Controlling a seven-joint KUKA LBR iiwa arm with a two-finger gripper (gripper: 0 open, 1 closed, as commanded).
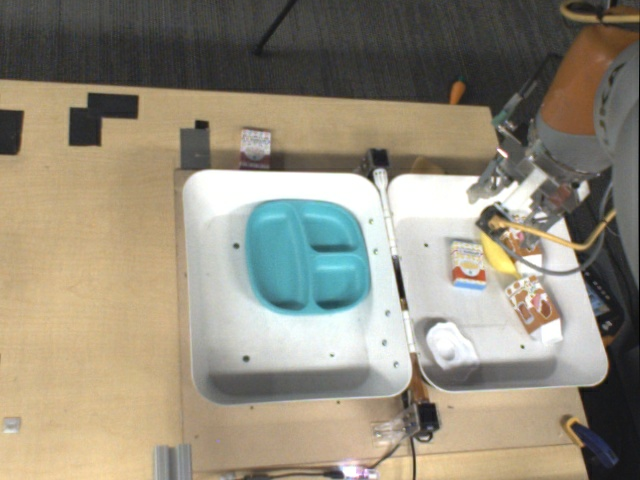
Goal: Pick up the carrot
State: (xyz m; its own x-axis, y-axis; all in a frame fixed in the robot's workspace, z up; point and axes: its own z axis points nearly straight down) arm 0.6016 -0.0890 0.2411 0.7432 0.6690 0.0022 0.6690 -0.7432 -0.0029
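floor [200, 18]: dark grey ribbed carpet beyond bench | bench [90, 298]: pale wood | black patches [100, 116]: on bench's far left

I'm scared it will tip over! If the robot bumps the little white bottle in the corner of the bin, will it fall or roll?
Probably, yes. The white bottle looks small and plastic, so likely light and easy to shove. Its rounded shape suggests it could roll once down. It sits close to the right bin's front wall, which would likely stop it quickly.
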